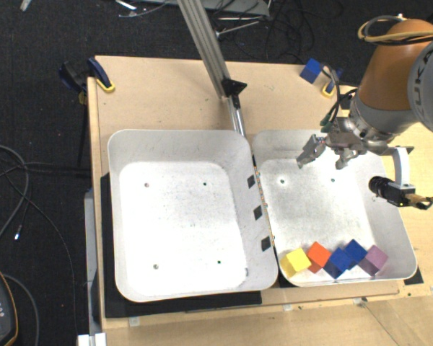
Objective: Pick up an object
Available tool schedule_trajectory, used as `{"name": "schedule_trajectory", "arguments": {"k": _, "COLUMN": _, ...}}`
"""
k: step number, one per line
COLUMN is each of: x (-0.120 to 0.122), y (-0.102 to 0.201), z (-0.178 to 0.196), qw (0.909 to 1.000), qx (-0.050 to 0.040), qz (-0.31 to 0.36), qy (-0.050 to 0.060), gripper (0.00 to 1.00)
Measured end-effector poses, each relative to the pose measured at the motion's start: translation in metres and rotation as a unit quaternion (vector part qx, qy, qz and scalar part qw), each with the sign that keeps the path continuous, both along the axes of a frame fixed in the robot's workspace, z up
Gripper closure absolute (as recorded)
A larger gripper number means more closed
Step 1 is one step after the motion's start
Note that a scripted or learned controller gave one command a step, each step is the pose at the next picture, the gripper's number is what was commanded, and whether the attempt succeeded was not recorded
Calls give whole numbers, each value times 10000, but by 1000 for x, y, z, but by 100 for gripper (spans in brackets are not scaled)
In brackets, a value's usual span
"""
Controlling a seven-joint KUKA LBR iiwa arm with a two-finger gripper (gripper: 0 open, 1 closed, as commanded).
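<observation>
- We find the grey two-finger gripper hanging over the far part of the shallow white right-hand bin, its two fingers spread apart with nothing between them.
- The grey arm with its orange band comes in from the right of the view, above the bin's far right corner.
- The relation that matters: every candidate lies toward the near edge of this same bin, well apart from the gripper, along the near wall. We judge the coming move to be a travel toward the near side, then a descent.
- In a row there, left to right: a small yellow cube, a small orange cube, two blue cubes pressed together, and a small purple cube. Neighbours touch or nearly touch.
- The crowding leaves little room for fingers between blocks; we think the end blocks, yellow or purple, offer a freer side.
- The shallow white left-hand bin sits just beside, sharing a black hinged strip between them.
- A blue clamp sits on the bench's far right edge.
</observation>
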State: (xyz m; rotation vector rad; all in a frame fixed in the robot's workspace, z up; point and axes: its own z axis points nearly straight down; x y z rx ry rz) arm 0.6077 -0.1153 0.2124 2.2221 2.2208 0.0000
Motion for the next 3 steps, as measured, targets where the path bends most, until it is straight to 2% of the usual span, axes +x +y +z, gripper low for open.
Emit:
{"name": "schedule_trajectory", "arguments": {"k": 1, "x": 36, "y": 4, "z": -121, "qw": 10000, "qx": -5, "qz": 27, "qy": 8, "gripper": 0}}
{"name": "schedule_trajectory", "arguments": {"k": 2, "x": 20, "y": 52, "z": -12, "qw": 10000, "qx": 2, "qz": 37, "qy": -44, "gripper": 0}}
{"name": "schedule_trajectory", "arguments": {"k": 3, "x": -71, "y": 54, "z": -14, "qw": 10000, "qx": 3, "qz": -9, "qy": 22, "gripper": 0}}
